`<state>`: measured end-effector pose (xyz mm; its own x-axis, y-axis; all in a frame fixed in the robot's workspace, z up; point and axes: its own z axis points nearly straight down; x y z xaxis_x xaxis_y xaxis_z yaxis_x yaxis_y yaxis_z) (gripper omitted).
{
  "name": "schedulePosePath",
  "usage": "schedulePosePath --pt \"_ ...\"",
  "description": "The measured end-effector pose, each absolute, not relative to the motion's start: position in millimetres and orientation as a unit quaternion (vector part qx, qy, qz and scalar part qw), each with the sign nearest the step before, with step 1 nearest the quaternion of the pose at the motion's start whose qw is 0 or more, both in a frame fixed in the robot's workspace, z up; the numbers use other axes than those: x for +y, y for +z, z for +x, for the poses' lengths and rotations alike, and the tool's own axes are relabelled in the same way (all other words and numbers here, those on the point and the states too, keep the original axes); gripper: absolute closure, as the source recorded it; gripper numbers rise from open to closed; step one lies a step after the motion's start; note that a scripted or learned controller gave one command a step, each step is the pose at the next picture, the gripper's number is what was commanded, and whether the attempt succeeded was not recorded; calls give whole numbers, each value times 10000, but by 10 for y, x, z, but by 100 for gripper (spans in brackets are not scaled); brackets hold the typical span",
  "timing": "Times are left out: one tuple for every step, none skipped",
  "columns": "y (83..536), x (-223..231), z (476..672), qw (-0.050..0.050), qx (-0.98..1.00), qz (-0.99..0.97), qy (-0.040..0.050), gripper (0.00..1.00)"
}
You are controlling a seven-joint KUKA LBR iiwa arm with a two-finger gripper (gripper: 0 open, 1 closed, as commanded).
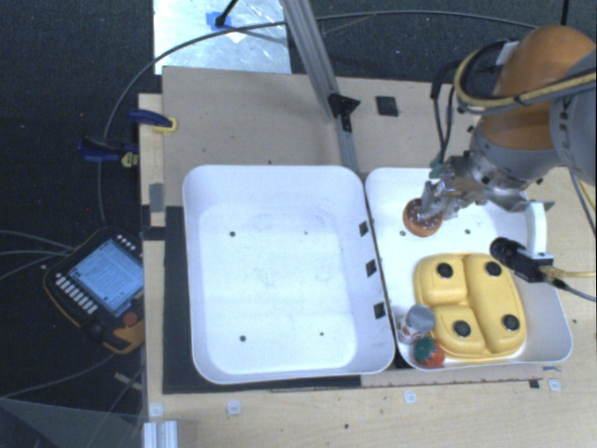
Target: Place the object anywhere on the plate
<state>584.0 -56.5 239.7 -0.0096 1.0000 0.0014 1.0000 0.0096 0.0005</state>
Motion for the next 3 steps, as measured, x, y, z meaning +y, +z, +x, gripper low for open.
schedulePosePath --pt "2271 -59 5779 5 -7106 -7035 -7 100" --pt "2353 449 5734 3 -7108 -7034 -12 100" --pt "2222 944 5808 -1 -7102 -7040 -10 100"
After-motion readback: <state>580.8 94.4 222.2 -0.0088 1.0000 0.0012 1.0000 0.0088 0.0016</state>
